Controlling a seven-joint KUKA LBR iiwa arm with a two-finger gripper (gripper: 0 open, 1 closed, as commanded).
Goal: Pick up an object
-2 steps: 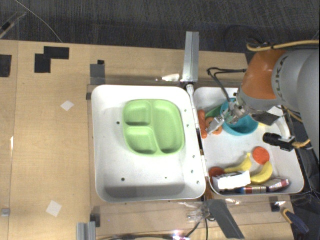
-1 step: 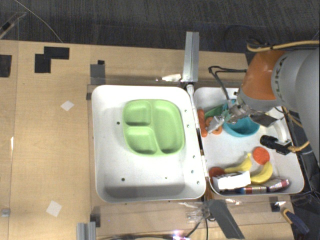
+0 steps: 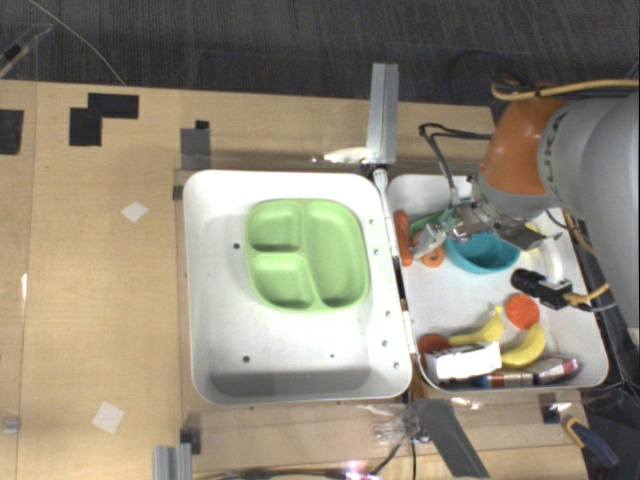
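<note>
Camera view — arm (image 3: 560,158) hiding blue bowl's (image 3: 487,253) rim

Green tray (image 3: 305,253), teal bowl (image 3: 485,254), yellow banana (image 3: 527,345), white bins (image 3: 215,268)

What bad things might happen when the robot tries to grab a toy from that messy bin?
The gripper hangs among a teal bowl, an orange carrot-like toy and green pieces, so it may bump or pinch the wrong one. The right bin is crowded: the bananas and white box lie touching, so one could drag another. Cables near the wrist might snag.
</note>
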